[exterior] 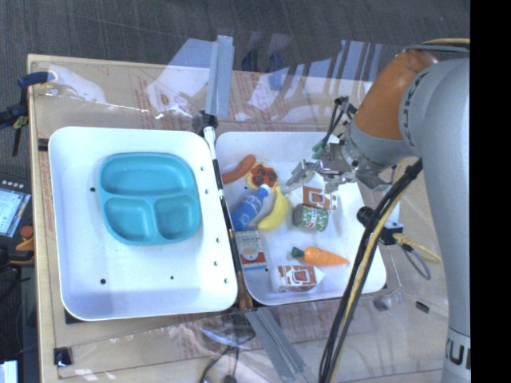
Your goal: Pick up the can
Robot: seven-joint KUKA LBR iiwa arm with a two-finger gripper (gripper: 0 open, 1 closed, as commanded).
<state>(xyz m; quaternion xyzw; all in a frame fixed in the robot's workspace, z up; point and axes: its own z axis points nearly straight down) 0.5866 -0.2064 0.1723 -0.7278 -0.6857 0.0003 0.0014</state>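
Note:
The can (310, 218), green and lying on its side, rests in the middle of the right bin (357, 228), just right of a banana (276, 211). A small brown and white carton (318, 198) touches the can's far side. My gripper (319, 175) hangs over that carton, a little beyond the can, with its metal fingers (299, 172) spread open and nothing between them. The grey arm with its orange band (387, 94) comes in from the right.
The right bin also holds a sausage (238, 169), a pizza slice (261, 175), a blue bottle (247, 208), a juice box (251, 249), a carrot (319, 255) and another carton (298, 277). A blue divided tray (152, 195) lies in the left bin (80, 278).

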